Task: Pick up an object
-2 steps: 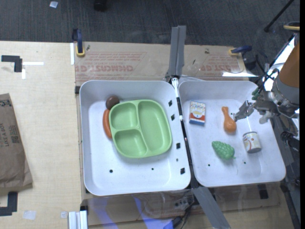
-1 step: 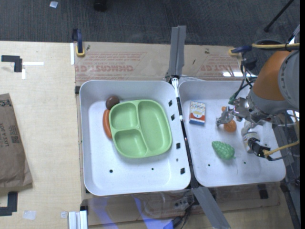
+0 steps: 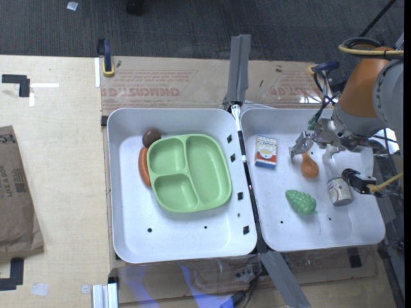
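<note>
My gripper (image 3: 314,150) hangs over the back of the right bin (image 3: 359,226), its fingers spread open. Just in front of the fingertips an orange pear-shaped object (image 3: 310,166) lies on the bin floor, not between the fingers. To its left stands a small white, orange and blue box (image 3: 266,151). A green bumpy object (image 3: 300,201) lies nearer the front, and a small silver can (image 3: 339,192) rests on its side to the right.
The left bin (image 3: 128,236) holds a green divided plate (image 3: 189,171), with a brown round object (image 3: 151,136) and an orange sausage-shaped object (image 3: 144,166) at the plate's left edge. A brown paper bag (image 3: 16,191) lies on the bench at far left.
</note>
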Controlling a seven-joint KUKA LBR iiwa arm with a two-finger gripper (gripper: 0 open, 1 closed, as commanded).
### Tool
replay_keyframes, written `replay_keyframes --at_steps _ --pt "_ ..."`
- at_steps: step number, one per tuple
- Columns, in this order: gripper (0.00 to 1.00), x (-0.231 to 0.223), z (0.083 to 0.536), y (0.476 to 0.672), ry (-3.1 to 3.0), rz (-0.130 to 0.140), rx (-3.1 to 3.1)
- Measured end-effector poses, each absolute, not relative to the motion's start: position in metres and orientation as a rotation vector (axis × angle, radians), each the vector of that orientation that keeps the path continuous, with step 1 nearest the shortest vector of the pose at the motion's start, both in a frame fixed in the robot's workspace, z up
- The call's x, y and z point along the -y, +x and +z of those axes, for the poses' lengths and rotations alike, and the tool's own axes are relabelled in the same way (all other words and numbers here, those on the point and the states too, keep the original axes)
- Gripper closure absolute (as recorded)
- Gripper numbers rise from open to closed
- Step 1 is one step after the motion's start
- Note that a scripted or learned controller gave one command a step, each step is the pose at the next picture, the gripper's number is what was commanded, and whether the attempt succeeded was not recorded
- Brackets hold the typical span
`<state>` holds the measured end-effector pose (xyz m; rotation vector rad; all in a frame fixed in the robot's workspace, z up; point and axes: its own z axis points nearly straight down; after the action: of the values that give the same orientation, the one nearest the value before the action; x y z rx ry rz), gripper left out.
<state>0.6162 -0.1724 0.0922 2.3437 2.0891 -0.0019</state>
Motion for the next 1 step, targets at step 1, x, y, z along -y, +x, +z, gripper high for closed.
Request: replay_keyframes --at_steps 1 --pt "0.00 0.1953 0.0920 0.5837 2.342 -0.003 -2.094"
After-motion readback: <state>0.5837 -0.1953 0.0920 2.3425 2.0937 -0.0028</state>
